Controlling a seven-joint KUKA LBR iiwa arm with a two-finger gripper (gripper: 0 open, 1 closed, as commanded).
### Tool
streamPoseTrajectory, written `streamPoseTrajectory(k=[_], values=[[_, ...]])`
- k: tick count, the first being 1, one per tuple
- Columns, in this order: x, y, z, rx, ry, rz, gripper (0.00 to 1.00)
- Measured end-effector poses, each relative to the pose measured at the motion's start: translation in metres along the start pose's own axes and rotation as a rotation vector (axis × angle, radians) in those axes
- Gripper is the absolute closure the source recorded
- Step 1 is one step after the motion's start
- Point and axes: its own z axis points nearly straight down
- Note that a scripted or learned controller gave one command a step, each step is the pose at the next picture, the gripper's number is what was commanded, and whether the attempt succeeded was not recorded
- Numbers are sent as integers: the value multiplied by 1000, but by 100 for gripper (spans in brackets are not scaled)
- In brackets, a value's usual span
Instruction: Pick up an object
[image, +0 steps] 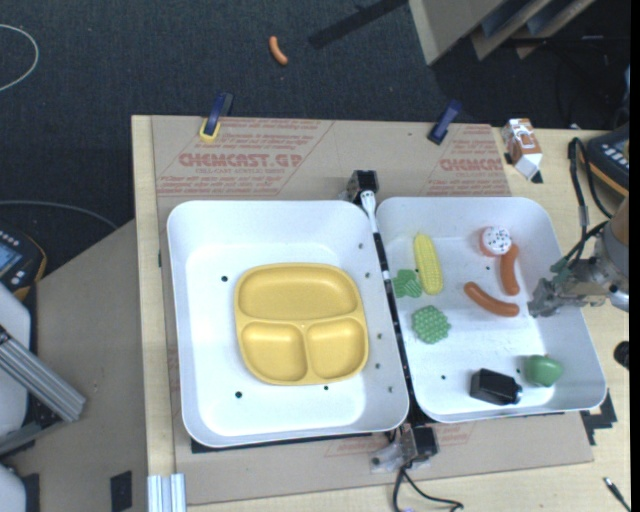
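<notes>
The right bin (466, 206) holds a yellow corn cob (427, 262), a small green leafy piece (407, 284), a round green dotted piece (431, 324), two orange sausages (491, 299) (511, 270), a white ball with red spots (496, 240), a black block (495, 387) and a green rounded toy (543, 371). My gripper (548, 300) hangs low at this bin's right rim, just right of the lower sausage and above the green toy. Nothing shows in its grasp.
The left bin (190, 300) holds a yellow three-compartment plate (300, 322). Clamps sit between the bins at the back (364, 185) and the front (415, 440). A small carton (522, 146) lies on the bench behind the right bin.
</notes>
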Motion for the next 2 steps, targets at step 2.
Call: streamPoseTrajectory(k=[2], values=[[57,-6,-46,10,7,-4,100]])
